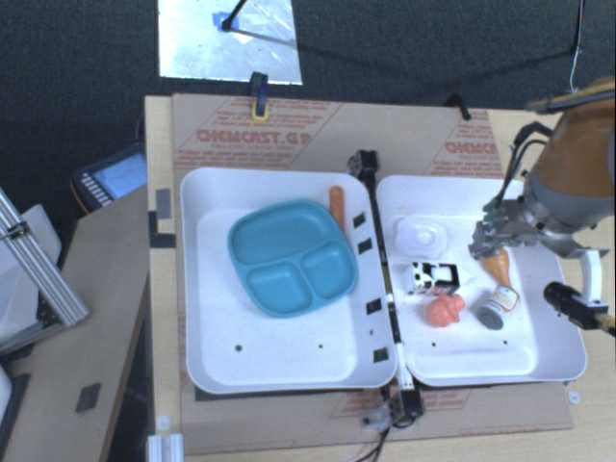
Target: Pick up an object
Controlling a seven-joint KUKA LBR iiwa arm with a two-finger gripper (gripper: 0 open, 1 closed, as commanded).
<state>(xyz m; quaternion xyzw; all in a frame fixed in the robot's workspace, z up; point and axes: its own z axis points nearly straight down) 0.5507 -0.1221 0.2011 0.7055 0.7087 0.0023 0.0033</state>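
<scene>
The right bin (pixel 539 354) holds several small things. My gripper (pixel 489 243) hangs low over its right half, with the grey and orange arm (pixel 577 162) behind it. An orange cone-shaped piece (pixel 499 268) lies directly below the gripper's tip, touching or nearly touching it. A small tin (pixel 498 304) lies tipped just in front of the cone. A pink lump (pixel 445 310), a black-and-white toy (pixel 434 276) and a clear round lid (pixel 421 233) sit further left in the same bin.
In the left bin (pixel 207 354) lies a teal divided plate (pixel 292 256), with an orange stick (pixel 337 206) by the bin's back right corner. A black divider (pixel 378 258) runs between the bins. A black part (pixel 568 301) juts over the right bin's edge.
</scene>
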